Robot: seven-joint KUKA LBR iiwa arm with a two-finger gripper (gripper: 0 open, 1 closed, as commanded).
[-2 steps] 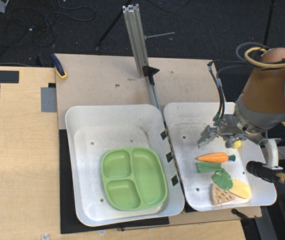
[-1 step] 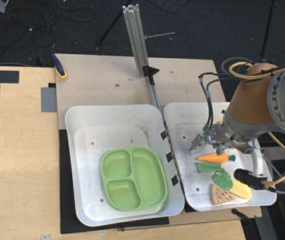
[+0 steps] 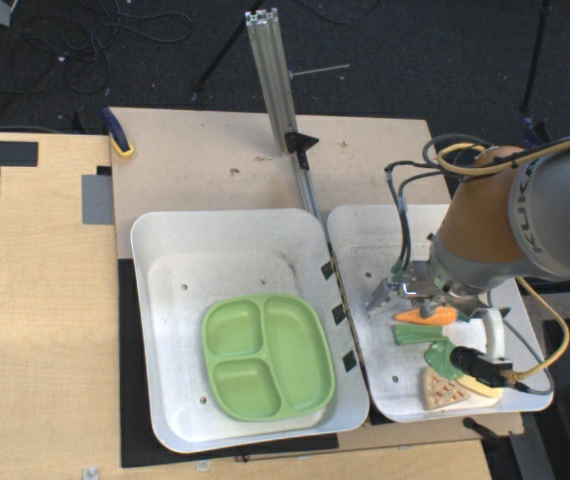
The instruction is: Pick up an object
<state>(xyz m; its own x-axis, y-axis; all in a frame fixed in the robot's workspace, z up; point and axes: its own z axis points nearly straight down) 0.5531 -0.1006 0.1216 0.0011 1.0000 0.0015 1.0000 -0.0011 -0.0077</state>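
Lower middle, left bin (image 3: 165,268): white and shallow; a green plate (image 3: 265,356) with three sections lies flat in it, well apart from the arm.
Lower right, right bin (image 3: 365,258): holds a small cluster of toys in its lower right part, the rest of its floor bare.
Pick targets: orange toy (image 3: 427,318) lies crosswise, with a green piece (image 3: 417,335) touching just below it; a waffle-patterned wedge (image 3: 445,393) sits near the bin's bottom edge.
Gripper (image 3: 413,293): over the right bin, just above the orange toy in frame; contact unclear.
Grip state: cannot tell whether open or closed; nothing seen held.
Step judged: lining up on the orange toy.
How to do it well: centre across the toy's narrow width, come straight down, and keep clear of the green piece so that only one thing gets caught.
Risk: the toys are crowded, so one may be nudged or two grabbed at once.
Surface: wooden top (image 3: 35,288) at left; pale board (image 3: 195,158) under the bins.
Room: dark floor (image 3: 85,28) with loose cables along the top; metal post (image 3: 270,78) upper middle.
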